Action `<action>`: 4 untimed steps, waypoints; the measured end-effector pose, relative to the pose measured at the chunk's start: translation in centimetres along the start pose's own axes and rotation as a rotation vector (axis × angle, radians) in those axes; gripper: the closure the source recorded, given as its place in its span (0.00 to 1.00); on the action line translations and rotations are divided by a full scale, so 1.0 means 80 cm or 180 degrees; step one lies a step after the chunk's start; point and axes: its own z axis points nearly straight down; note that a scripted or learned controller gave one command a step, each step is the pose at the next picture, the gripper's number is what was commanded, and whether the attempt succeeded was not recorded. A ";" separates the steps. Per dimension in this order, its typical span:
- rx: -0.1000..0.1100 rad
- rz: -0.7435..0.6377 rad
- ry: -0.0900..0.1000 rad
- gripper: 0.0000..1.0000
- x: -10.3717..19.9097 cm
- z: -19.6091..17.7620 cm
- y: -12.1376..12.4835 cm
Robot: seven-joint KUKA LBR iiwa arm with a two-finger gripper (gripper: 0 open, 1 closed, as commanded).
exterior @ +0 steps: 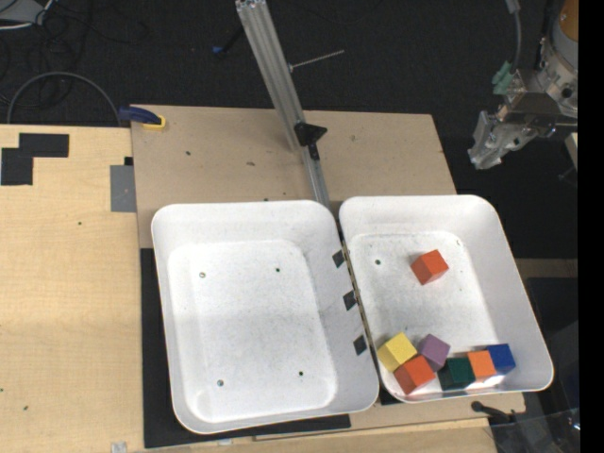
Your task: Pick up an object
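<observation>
The right bin (500,253) holds several small blocks. An orange-red block (429,266) lies alone near its middle. Along its front edge sit a yellow block (397,350), a purple block (434,349), a red block (413,375), a dark green block (457,373), an orange block (482,362) and a blue block (501,357). My gripper (493,145) hangs at the upper right, beyond the bench's far right corner and well behind the right bin, with nothing seen in it.
The left bin (189,234) stands beside the right one, joined by black clips (347,300). A slanted aluminium rail (278,74) rises behind the bins. A blue and yellow clamp (143,116) sits at the bench's far left corner.
</observation>
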 end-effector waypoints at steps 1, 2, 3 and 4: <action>0.0004 0.0069 0.0014 1.00 0.077 0.051 -0.003; -0.0009 0.0080 0.0007 0.00 0.074 0.048 -0.003; -0.0018 0.0110 -0.0005 0.00 -0.081 0.010 -0.052; -0.0019 0.0079 0.0005 0.00 -0.060 -0.010 -0.033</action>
